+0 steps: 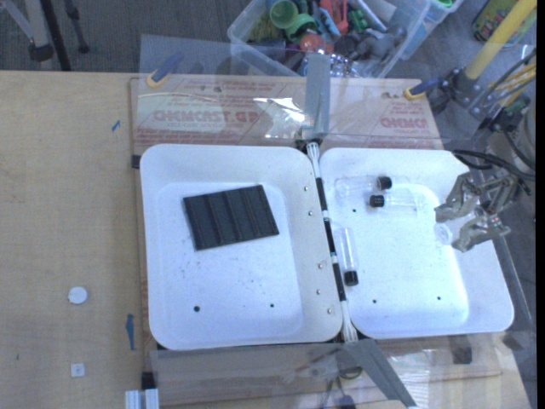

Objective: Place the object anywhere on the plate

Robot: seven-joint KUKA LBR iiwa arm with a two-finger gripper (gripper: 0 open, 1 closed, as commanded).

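A dark grey ribbed plate [231, 216] lies flat in the left bin [170, 313], toward its back. In the right bin [426, 305] lie clear plastic vials with black caps. One vial [347, 254] rests along the bin's left wall with its cap toward the front. Two more vials [400, 199] lie near the back, their black caps [375, 200] close together. My gripper [450, 226] hovers over the right bin's right side, to the right of the back vials. It is open, with nothing between its fingers.
A clear tub of colourful toys [341, 11] stands behind the bins. A metal bar [317, 100] rises at the back between the two bins. Cables and clamps [502, 169] crowd the right side. A small white disc [77, 295] lies on the wooden bench at left.
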